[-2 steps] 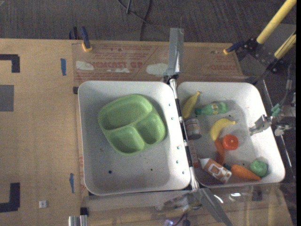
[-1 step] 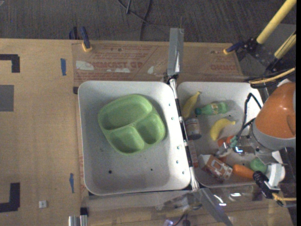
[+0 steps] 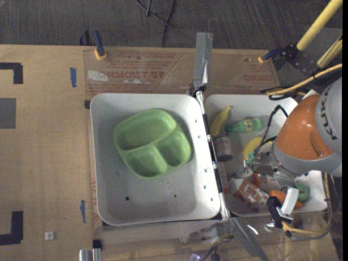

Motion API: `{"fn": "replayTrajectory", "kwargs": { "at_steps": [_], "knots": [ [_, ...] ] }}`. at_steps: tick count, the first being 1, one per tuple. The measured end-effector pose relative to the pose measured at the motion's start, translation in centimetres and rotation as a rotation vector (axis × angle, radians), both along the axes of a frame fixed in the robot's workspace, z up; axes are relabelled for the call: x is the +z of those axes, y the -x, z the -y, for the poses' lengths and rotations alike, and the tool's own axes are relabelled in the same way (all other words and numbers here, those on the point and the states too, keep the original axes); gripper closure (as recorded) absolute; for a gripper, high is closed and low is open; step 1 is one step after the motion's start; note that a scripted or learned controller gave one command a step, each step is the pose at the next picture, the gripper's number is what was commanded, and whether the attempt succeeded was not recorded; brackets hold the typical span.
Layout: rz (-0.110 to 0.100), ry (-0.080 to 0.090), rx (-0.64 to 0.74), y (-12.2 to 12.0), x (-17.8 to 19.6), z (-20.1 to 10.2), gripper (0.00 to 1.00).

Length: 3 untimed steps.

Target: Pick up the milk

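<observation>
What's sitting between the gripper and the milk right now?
I can't pick out the milk for sure. The arm covers much of the right bin; a banana, green bottle and can lie beside it.

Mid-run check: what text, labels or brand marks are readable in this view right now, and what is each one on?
"KU": large dark letters on the grey arm housing, cut off at the frame edge.
Red printing on the cardboard sheet behind the bins: too blurred to read.
Label on the green bottle in the right bin: too small to read.
Print on the orange-and-white carton near the bin's front: too blurred to read.
</observation>
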State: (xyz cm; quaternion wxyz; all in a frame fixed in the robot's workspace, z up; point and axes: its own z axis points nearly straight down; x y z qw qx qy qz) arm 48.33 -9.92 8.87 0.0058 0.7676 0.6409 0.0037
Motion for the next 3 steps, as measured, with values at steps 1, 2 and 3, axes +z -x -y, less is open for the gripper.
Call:
{"fn": "replayTrajectory", "kwargs": {
  "at_steps": [1,2,3],
  "knots": [
    [0.002,0.005,-0.006,-0.1,0.9,0.3,1.00],
    [-0.016,-0.005,-0.242,-6.7,9.4,-6.9,1.00],
    [-0.016,-0.005,-0.242,-6.6,9.4,-6.9,0.00]
  ]
}}
